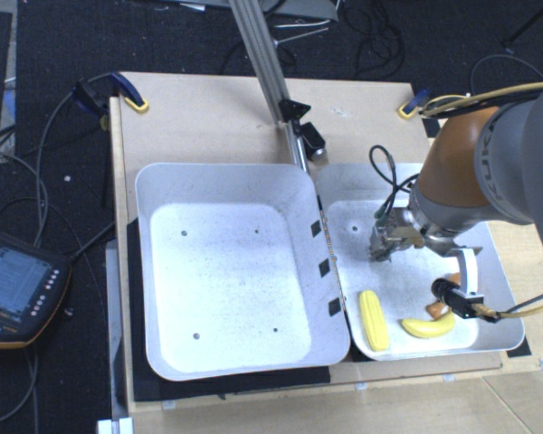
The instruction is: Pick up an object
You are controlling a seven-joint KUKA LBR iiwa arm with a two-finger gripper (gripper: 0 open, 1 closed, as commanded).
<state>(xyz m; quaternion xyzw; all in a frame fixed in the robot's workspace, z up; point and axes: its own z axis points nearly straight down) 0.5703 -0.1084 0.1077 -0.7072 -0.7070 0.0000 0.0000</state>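
Note:
In the right bin (353, 215), a yellow corn cob (374, 320) lies near the front wall. A yellow banana (427, 327) lies to its right, and a small orange object (438, 310) peeks out just behind the banana, partly hidden. My gripper (382, 246) hangs over the middle of this bin, behind the corn cob and apart from it. Nothing can be seen held in it.
The left bin (163, 197) sits beside the right one, their rims overlapping in the middle (326, 251). A slanted metal pole (267, 61) rises behind the bins. The arm's orange band (457, 156) covers the right bin's far right side.

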